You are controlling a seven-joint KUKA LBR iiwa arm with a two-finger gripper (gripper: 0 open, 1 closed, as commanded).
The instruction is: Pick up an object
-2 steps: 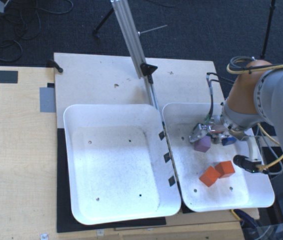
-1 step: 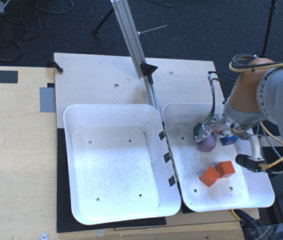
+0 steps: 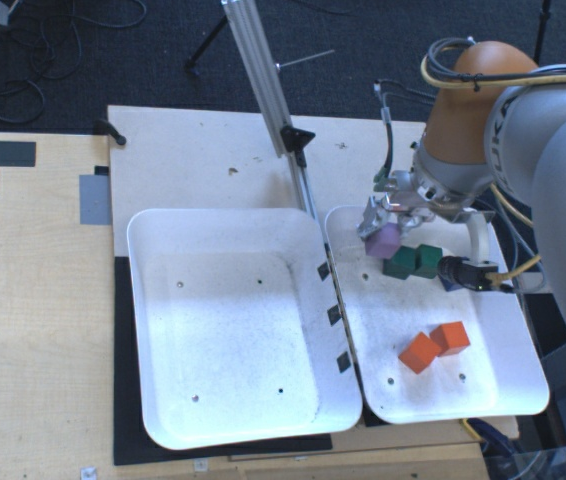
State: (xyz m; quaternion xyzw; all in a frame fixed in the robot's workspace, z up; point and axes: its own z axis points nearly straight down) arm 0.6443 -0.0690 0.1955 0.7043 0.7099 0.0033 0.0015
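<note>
Gripper (image 3: 387,220) is low over the right bin (image 3: 508,383), fingers pinching a purple block (image 3: 384,240). Looks grasped but can't tell if it's off the floor; lift left. Green blocks (image 3: 413,261) beside it, orange blocks (image 3: 434,346) untouched

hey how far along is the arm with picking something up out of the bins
Done: the arm has reached into the right bin, and its gripper sits at the far end, right over a purple block. In hand: the block appears to sit at the fingertips, but a firm grasp can't be confirmed. Left: lifting it clear. The green blocks and two orange blocks lie untouched on the bin floor.
</note>
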